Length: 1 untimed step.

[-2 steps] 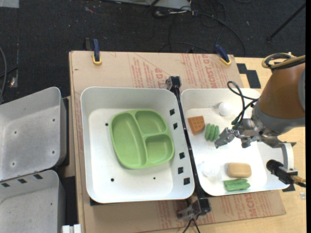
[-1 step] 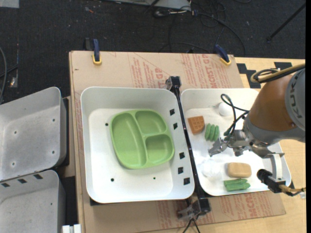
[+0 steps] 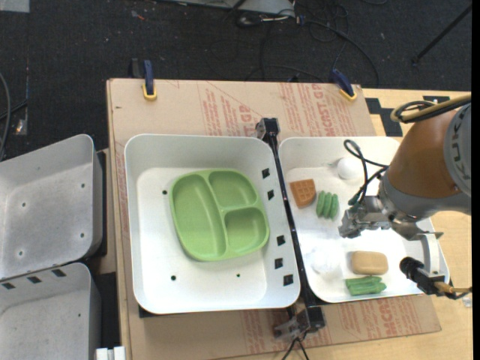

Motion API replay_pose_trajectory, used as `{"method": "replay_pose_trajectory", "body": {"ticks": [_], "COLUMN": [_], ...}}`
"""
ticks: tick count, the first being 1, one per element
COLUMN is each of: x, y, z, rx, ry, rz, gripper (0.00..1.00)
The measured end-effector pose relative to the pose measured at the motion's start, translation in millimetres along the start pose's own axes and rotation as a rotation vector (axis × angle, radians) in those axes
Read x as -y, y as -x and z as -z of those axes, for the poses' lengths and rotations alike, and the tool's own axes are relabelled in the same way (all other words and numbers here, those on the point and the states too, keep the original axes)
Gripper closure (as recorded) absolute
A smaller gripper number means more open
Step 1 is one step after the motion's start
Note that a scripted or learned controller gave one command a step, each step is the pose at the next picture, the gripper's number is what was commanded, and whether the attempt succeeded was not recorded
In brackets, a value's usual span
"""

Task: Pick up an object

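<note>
Tan bread roll (image 3: 368, 262) lies just below claw (image 3: 351, 226).

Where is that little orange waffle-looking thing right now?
The orange waffle piece lies in the right bin, near its left wall, just left of the green bean pods.
</note>
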<state>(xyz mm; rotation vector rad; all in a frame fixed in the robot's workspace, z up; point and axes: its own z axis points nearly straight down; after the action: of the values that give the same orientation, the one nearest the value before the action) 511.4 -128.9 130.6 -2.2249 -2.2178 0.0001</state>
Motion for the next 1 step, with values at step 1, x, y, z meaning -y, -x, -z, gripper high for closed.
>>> {"method": "replay_pose_trajectory", "body": {"ticks": [1], "x": [-1.7], "y": [4.1], "z": [42.8], "rx": [0.001], "ry": [0.004], "rz": [0.004], "gripper": [1.0]}}
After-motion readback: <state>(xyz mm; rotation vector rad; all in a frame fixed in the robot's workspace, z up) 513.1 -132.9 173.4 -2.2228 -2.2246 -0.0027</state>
